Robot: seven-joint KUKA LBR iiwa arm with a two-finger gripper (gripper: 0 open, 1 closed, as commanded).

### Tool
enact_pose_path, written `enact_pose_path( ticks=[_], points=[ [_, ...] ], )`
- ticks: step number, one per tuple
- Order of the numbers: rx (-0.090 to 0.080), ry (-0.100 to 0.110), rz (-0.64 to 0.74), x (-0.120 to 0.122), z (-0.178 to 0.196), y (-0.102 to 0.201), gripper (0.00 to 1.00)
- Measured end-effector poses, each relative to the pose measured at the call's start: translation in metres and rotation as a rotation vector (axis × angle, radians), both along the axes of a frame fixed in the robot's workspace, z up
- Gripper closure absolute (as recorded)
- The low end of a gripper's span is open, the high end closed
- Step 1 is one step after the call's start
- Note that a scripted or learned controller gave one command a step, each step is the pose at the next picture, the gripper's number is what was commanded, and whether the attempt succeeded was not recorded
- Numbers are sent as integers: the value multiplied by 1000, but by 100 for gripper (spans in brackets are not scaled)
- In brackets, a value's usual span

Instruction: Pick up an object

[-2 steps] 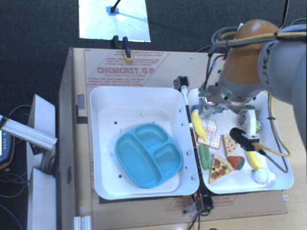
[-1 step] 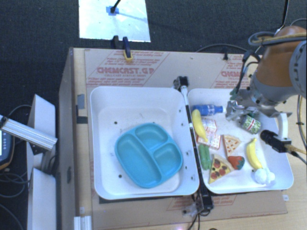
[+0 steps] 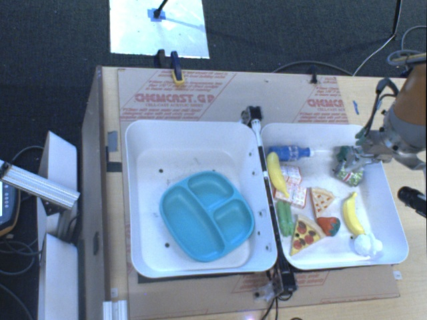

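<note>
Pincer first: it hangs low over the far right corner of the right bin, right on top of a small green-and-white can that lies there near the bin's back wall. From where I stand I cannot tell whether it is released or clenched, and I cannot make out the can sitting between its tips, so I would not call this a hold yet.

That can looks like the chosen thing, and the step in hand, as I judge it, is settling onto it and closing. To do that well the arm wants to come straight down, centred across the can's narrow width, because a round body lying on its side will likely roll away if nudged off-centre. The bin wall is close behind, so there is little room to correct toward the back.

Other things lie clear of it: a banana nearer the front, a white lump at the front corner, a blue bottle to the left along the back, and pizza slices with a strawberry toward the middle. A corn cob lies along the divider. In the left bin sits a blue tray.

A slow lift afterward would show whether the can truly comes up.
</note>
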State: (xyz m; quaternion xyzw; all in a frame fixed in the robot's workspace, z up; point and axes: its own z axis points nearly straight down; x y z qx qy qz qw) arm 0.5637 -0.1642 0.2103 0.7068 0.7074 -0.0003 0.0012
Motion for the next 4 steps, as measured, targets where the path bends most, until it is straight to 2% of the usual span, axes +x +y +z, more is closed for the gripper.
enact_pose_path(
  ticks=[1,2,3,4],
  points=[
    [1,0,1,0,0,1,0],
    [2,2,-1,-51,-106,-22,0],
    [1,-2,0,-49,-95,-22,100],
    [1,-1,3,46,-126,-42,100]
  ],
)
